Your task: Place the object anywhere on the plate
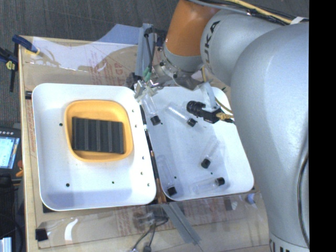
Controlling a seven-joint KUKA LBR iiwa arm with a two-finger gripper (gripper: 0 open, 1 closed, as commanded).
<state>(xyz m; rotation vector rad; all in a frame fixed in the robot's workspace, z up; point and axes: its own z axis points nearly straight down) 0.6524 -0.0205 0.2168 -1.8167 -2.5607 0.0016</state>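
Judging step in hand: getting clear plastic tube with black cap (150,108) across to yellow rounded plate (97,108).

- Grey arm with orange band (247,51): hides far right side of right shallow white bin (239,167).
- Left shallow white bin (47,182): bears plate, left of and below gripper (143,88).
- Tube: just below gripper, over seam between bins. Touching or apart, cannot tell.
- Gripper spread or pinching: cannot tell, lost in wrist clutter.
- Advice: lift clear of rims, swing left, lower over plate's dark ridged centre (98,134), release low.
- Spare clear tubes (210,152): faint against white.
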